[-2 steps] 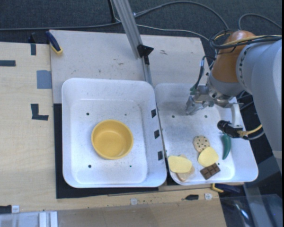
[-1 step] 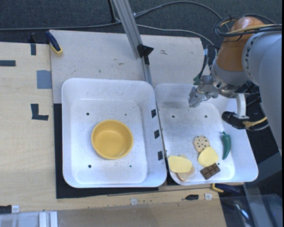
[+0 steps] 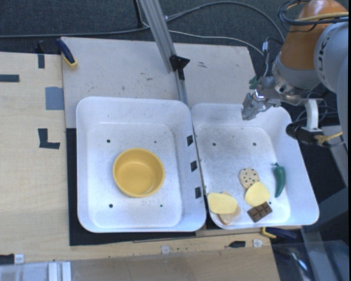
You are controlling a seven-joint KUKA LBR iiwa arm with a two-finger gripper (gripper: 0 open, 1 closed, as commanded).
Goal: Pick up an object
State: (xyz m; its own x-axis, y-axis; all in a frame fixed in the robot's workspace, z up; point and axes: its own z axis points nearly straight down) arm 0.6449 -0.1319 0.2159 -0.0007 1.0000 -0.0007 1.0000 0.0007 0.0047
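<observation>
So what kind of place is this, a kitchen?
More likely a robot test bench: a grey and orange arm reaches over two white bins, one holding a yellow bowl, the other toy food like a green pepper.

Illumination is even and diffuse from overhead; shadows are soft, white bins (image 3: 93, 119) show slight glare, focus is mildly soft.

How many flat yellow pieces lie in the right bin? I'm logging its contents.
2. One flat yellow oval piece lies at the shallow white right bin's near-left corner. The other yellow piece lies right of it, just below the round speckled cookie. More could be hidden underneath.
</observation>
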